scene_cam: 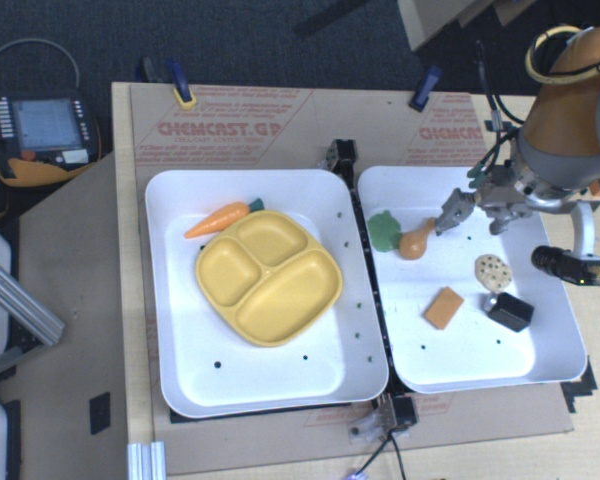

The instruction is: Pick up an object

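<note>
A: Where is the gripper (477, 211)?

B: Over the far part of the right bin (550, 353). Its two grey fingers (452, 211) are spread apart with nothing between them. One fingertip sits just beside the chicken drumstick toy (416, 240), at its thin end; whether it touches, I cannot tell.

A: What else is in that bin?

B: A green leafy toy (383, 230) lies against the bin's left wall, touching the drumstick's round end. A speckled cookie (492, 269) lies towards the right edge, with a black block (509, 311) just beside it, nearer the front. An orange block (443, 308) sits near the middle, apart from the others.

A: And the left bin (170, 358)?

B: A yellow divided plate (269, 277) with three compartments fills its middle. A toy carrot (218, 219) lies at the plate's far left rim, green tip pointing right.

A: The arm (568, 98)?

B: It reaches in over the right bin's far right corner, orange band above the grey wrist.
</note>
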`<state>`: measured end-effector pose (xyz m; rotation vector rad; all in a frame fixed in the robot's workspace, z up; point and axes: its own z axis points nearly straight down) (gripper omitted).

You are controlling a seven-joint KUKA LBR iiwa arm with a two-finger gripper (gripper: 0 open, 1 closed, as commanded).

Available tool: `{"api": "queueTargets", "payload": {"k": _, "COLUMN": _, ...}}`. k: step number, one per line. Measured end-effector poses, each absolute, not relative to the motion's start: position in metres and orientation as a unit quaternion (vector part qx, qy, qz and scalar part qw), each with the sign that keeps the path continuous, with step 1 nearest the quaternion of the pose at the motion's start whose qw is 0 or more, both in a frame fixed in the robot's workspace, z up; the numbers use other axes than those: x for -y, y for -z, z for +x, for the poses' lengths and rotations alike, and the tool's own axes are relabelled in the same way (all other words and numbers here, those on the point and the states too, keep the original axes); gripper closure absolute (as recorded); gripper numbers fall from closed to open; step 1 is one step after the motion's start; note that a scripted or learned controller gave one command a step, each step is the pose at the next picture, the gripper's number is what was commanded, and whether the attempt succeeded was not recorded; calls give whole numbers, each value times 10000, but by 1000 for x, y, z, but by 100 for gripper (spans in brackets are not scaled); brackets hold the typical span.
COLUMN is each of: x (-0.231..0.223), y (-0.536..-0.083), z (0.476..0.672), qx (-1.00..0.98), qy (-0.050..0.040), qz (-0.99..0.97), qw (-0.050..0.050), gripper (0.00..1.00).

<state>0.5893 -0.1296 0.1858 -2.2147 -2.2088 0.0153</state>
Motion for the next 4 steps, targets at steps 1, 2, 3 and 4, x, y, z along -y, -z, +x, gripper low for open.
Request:
{"api": "queueTargets", "payload": {"k": 1, "x": 129, "y": -195, "z": 593, "qx": 7073, "qy": -2, "qz": -7070, "qw": 7, "gripper": 0}}
{"api": "queueTargets", "payload": {"k": 2, "x": 133, "y": -137, "z": 600, "qx": 7069, "qy": -19, "qz": -7073, "qw": 29, "gripper": 0}}
{"api": "queueTargets", "payload": {"k": 3, "x": 133, "y": -106, "z": 605, "qx": 7076, "qy": 43, "qz": -7066, "qw": -49, "gripper": 0}}
{"api": "queueTargets", "payload": {"k": 4, "x": 134, "y": -112, "z": 604, "qx": 7070, "qy": 26, "qz": -7072, "qw": -47, "gripper": 100}}
